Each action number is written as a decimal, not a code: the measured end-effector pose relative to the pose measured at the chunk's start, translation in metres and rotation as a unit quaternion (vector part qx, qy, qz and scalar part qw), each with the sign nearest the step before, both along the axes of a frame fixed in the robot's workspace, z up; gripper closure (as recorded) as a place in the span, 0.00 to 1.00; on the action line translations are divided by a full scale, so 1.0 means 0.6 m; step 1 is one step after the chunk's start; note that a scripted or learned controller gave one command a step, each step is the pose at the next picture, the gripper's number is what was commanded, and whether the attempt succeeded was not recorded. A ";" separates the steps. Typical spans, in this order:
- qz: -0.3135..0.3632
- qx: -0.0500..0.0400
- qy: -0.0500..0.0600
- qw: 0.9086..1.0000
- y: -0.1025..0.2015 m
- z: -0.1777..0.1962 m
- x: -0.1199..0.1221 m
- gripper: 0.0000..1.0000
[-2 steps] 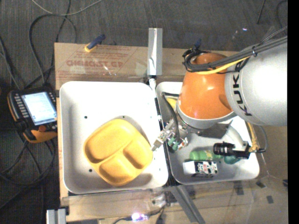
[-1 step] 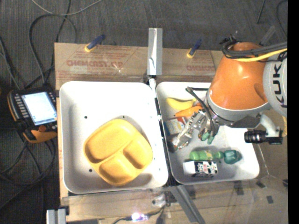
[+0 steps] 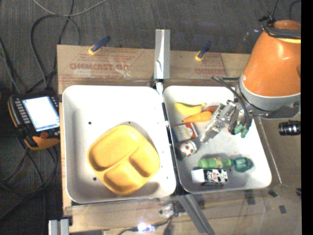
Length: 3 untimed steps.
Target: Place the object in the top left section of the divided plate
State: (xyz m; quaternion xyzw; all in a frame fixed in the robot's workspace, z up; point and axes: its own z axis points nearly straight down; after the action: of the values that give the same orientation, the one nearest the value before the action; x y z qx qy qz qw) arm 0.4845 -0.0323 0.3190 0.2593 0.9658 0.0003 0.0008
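Hovering over the right bin (image 3: 266, 175), the pincer (image 3: 215, 126) seems released, grasping nothing. Just left of it lie one banana (image 3: 188, 106), one carrot (image 3: 198, 116), one can (image 3: 186, 149); below, one green bottle (image 3: 222, 162). Far left, one yellow divided plate (image 3: 124, 158) fills the left bin (image 3: 73, 131).

Cardboard-topped bench (image 3: 122, 67) — two white bins (image 3: 78, 131)

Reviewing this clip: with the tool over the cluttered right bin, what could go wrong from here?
1. The tool hovers among a tightly packed banana, carrot and small can; it may grab two items or knock one aside.
2. The yellow divided plate sits rotated in the left bin, so a drop could land in the wrong section.
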 end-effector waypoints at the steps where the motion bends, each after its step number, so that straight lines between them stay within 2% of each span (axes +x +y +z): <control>1: 0.102 0.000 0.001 0.995 0.092 -0.048 0.008 1.00; 2: 0.130 0.000 0.001 0.992 0.193 -0.062 0.005 1.00; 3: 0.130 0.000 0.001 0.992 0.194 -0.062 0.005 0.00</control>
State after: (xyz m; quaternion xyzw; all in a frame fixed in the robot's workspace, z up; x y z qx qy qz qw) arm 0.4874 0.0839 0.2816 0.1317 0.9913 0.0004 -0.0003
